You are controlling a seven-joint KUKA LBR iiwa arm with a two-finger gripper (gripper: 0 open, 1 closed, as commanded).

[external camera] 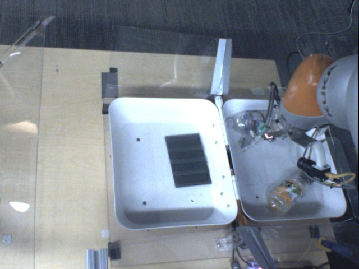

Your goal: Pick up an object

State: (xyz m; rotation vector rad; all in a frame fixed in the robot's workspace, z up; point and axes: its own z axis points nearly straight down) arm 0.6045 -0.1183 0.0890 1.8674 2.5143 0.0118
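Gripper [251,129] sits low over the back of the right bin [331,209] (can't tell its state, too blurry), well apart from the clear bottle [285,194] lying near that bin's front edge.
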